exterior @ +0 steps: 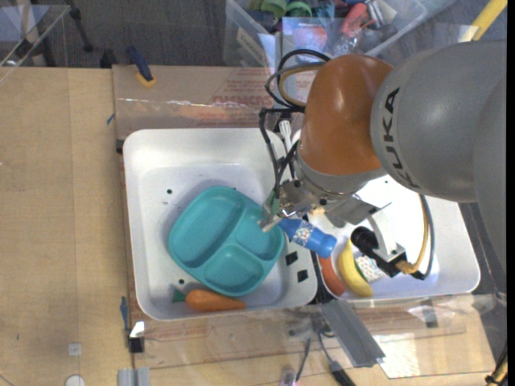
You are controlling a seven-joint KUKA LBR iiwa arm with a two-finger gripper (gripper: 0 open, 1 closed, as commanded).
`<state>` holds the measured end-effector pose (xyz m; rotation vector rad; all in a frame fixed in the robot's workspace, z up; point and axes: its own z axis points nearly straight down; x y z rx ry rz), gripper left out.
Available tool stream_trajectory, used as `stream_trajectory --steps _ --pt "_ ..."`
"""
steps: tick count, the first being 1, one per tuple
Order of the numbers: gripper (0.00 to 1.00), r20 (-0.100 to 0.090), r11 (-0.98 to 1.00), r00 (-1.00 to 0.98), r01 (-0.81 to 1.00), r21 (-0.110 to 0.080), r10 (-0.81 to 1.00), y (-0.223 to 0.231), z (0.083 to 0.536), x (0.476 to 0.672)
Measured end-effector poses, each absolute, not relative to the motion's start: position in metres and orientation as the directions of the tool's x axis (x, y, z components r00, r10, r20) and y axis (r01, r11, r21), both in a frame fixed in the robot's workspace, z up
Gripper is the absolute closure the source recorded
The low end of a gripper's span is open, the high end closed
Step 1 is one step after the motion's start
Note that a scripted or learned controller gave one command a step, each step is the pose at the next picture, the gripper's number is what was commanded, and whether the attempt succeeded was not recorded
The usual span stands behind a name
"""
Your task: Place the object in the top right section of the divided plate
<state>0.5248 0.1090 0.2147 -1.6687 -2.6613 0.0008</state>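
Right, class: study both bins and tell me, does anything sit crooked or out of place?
Yes. The teal divided plate sits askew in the left bin, its edges at a slant to the bin's walls. An orange carrot-like object lies off the plate, beside its lower edge near the bin's front wall.

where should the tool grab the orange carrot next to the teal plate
Grip the carrot across its middle, coming straight down from above. It lies flat and lengthwise along the left bin's near wall, just below the teal divided plate, so closing across its narrow width probably fits best; the plate rim and wall crowd its sides, so clearance is tight.
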Motion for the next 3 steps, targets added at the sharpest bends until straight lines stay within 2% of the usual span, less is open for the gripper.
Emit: stream_trajectory --steps 1,2,3 --pt "0.0 0.0 0.435 -0.435 0.9 0.0 0.9 0.1088 0.2149 0.5249" --pt "1.0 0.0 0.434 -0.434 0.901 0.001 0.901 0.1084 0.2244 0.5258" --pt "0.0 0.0 0.434 -0.434 0.901 0.001 0.901 0.1083 0.2243 0.5258"
